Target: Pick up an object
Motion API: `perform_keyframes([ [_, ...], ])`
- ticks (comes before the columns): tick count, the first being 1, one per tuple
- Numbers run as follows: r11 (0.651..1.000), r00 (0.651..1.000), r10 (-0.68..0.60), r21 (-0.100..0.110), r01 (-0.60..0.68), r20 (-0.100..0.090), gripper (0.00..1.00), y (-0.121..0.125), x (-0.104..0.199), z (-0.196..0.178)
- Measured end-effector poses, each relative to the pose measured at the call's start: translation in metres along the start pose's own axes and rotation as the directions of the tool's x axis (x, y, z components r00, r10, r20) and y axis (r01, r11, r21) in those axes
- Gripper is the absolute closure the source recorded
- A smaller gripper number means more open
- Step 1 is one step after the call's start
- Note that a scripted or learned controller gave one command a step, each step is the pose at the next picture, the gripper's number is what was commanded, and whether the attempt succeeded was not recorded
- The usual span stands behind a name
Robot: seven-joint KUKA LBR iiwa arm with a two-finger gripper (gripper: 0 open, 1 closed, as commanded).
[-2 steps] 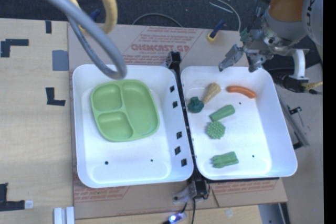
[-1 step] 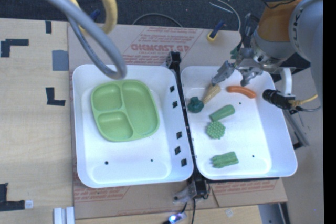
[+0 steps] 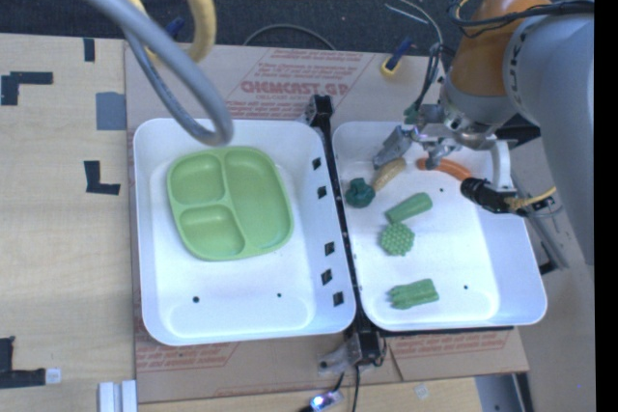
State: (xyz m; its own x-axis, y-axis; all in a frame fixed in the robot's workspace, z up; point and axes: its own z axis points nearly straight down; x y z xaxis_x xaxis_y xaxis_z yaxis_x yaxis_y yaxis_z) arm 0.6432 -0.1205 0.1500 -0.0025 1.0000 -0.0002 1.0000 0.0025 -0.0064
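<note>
Front of right bin (image 3: 502, 299): a green block (image 3: 413, 293) lies alone near the front wall
Middle of right bin: a knobbly green ball (image 3: 396, 238) touches a smooth green cylinder (image 3: 408, 206); a dark green lump (image 3: 360, 193) sits by the divider
Left bin (image 3: 154, 236): a green sectioned plate (image 3: 230, 203) rests flat
Back of right bin: a tan piece (image 3: 388, 175) and an orange piece (image 3: 446, 168) lie under the gripper (image 3: 417, 146)
Gripper: low over the tan piece, state cannot be told
Risk: the tan and orange pieces lie close, so a descent could nudge one aside or catch only an end, letting it slip
</note>
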Motion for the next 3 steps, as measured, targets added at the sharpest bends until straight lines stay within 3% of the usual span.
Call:
perform_keyframes([
  [1,1.0,1.0,0.0,0.0,0.0,0.0,0.0,0.003,0.004,0.045],
  [2,1.0,1.0,-0.001,-0.003,0.001,0.0,1.0,0.003,0.004,0.033],
  [3,1.0,1.0,0.002,-0.009,-0.002,0.0,1.0,0.001,-0.002,-0.027],
])
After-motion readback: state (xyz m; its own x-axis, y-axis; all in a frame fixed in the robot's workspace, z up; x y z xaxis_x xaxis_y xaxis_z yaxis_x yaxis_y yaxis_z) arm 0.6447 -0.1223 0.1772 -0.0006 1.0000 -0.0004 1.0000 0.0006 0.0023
